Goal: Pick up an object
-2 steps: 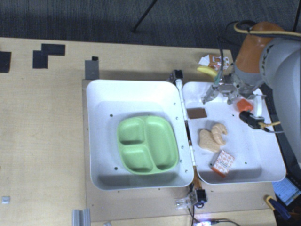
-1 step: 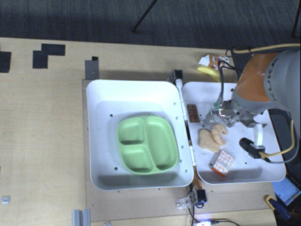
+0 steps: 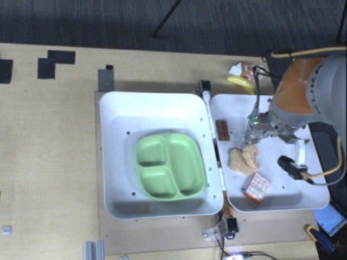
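Claw (image 3: 252, 136) over right bin (image 3: 282, 202); beige lump (image 3: 243, 160), box (image 3: 256, 188) below.

Green divided plate (image 3: 170, 166), white bins (image 3: 116, 145), brown bar (image 3: 222, 129), tan lump (image 3: 244, 160)

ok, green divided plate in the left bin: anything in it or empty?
Empty. The green plate lies flat in the left bin, and all three compartments show bare green. The loose items are in the right bin.

arm (image 3: 320, 91) cropped at right edge
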`<control>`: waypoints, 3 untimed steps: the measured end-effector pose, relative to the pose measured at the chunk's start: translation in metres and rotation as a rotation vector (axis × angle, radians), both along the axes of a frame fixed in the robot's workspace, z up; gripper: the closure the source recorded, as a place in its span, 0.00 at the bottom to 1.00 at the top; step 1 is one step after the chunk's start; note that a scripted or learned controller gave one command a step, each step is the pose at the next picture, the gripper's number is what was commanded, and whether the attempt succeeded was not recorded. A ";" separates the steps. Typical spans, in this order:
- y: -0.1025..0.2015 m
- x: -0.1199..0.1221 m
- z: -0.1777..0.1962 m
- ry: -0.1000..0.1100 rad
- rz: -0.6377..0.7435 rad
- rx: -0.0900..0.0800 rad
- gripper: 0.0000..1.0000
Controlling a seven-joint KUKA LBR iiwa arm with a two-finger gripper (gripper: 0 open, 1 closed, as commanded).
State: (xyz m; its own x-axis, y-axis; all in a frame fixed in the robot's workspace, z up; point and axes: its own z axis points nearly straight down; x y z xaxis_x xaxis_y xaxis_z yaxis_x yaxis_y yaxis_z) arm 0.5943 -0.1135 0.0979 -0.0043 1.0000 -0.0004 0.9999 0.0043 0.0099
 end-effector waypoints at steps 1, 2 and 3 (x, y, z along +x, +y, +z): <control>0.000 0.000 0.000 0.000 0.000 0.000 0.00; -0.012 -0.106 -0.011 0.004 -0.003 -0.001 0.00; -0.012 -0.104 0.000 -0.001 -0.002 -0.002 1.00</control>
